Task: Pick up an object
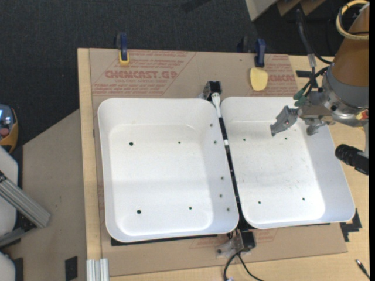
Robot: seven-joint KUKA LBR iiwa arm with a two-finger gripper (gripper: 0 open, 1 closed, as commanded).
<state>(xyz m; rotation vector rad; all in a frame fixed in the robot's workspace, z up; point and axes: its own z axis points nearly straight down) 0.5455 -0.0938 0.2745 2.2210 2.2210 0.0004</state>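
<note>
My gripper (297,125) hangs over the far right part of the right bin (328,212), just above its floor. Its two grey fingers (283,122) stand apart, open, with nothing between them. The arm's orange band and grey wrist reach in from the right edge. A small pale yellow piece (258,78) lies on the brown board behind the right bin, outside it and apart from the gripper.
The left bin (111,174) sits beside the right one, with a black strip (225,151) along the seam between them. Blue clamps (122,42) (259,48) hold the board's far edge. A cable plug (239,243) sits at the front between the bins.
</note>
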